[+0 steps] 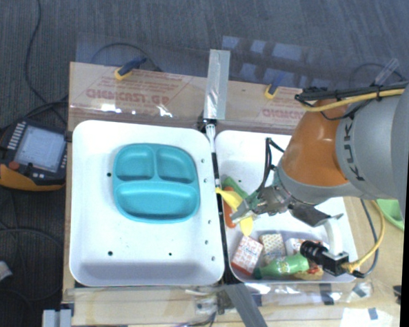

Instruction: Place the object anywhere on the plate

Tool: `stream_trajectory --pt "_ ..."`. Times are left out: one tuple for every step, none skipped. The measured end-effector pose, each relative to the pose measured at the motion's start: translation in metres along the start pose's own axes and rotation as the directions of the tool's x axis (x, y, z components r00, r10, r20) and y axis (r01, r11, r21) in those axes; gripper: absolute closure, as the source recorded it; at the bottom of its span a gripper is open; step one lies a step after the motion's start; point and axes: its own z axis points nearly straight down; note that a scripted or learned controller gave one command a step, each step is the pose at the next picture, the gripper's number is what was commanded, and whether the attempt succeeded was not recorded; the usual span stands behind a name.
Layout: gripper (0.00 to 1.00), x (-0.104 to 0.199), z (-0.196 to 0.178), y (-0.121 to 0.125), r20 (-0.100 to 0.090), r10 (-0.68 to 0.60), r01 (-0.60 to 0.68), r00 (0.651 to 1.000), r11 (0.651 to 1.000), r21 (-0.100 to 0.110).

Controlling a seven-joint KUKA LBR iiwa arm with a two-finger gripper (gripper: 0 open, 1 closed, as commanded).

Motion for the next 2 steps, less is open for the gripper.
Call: stream_trajectory --pt "1.0 0.021 0.0 -0.001 0.0 -0.01 0.01 1.0 1.0 0.0" --pt "1.0 0.071 0.0 0.042 -0.002 0.138 -0.138 0.99 0.99 0.001"
